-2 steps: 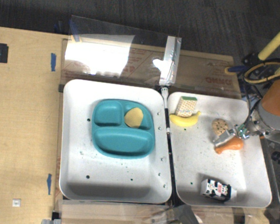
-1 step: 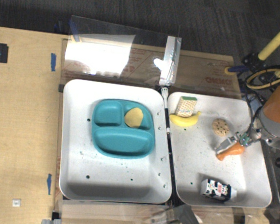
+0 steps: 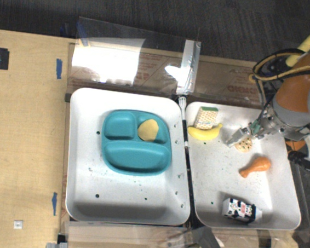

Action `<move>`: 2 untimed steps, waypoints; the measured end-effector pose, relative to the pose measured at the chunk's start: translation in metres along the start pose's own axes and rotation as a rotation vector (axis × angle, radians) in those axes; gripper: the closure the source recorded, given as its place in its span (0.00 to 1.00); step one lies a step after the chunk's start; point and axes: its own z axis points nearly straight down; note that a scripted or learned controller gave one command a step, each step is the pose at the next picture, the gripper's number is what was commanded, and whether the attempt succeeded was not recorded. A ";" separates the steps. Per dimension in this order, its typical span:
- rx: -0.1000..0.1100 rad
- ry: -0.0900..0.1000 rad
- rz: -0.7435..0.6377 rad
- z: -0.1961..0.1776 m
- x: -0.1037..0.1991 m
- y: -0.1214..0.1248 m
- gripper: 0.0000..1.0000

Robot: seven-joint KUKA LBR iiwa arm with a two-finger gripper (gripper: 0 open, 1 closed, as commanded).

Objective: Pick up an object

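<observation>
Gripper (image 3: 245, 137): arm reaching from right into right bin (image 3: 277, 216), low over cookie (image 3: 245, 145); finger state unclear.

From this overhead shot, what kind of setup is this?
Most likely a robot grasping test bench in a lab, not a kitchen. Two shallow white bins sit side by side on a cardboard-covered bench with tape marks, holding toy food like a banana and a drumstick, while the gripper reaches in.

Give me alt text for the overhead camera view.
A grey robot arm's gripper hovers by a cookie in the right bin, near a banana, drumstick and carton. The left bin holds a teal tray.
</observation>
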 end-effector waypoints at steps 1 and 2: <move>-0.007 -0.008 0.001 -0.014 -0.003 0.001 1.00; -0.009 -0.002 0.061 -0.106 0.062 0.056 1.00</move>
